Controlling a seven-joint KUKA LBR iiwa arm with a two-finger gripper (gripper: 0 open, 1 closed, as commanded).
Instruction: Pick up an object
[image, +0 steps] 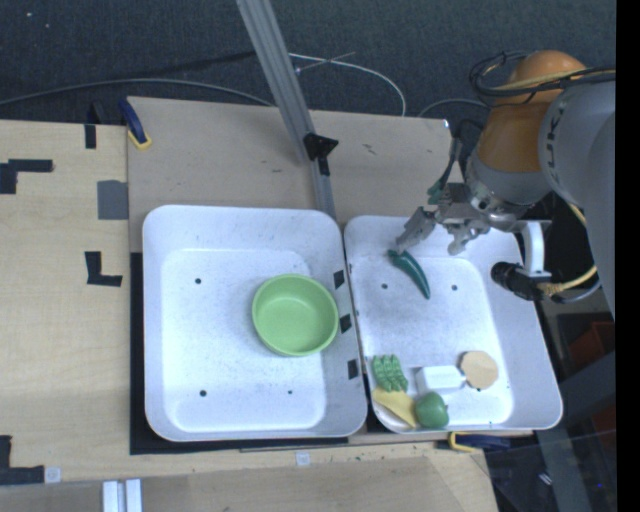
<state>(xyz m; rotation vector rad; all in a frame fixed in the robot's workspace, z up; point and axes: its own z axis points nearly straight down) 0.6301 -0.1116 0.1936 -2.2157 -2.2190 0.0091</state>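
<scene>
A slim dark-green curved object (411, 272) lies slantwise near the right bin's (520, 330) far edge

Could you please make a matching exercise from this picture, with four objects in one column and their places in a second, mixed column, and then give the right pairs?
Objects:
1. green bowl
2. dark green pepper-shaped object
3. tan round object
4. small green ball

Places:
A. right bin, far part, just below the gripper
B. middle of the left bin
C. right bin, at the near edge, beside the yellow object
D. right bin, near right part, next to a white block

Pairs: 1-B, 2-A, 3-D, 4-C
</scene>
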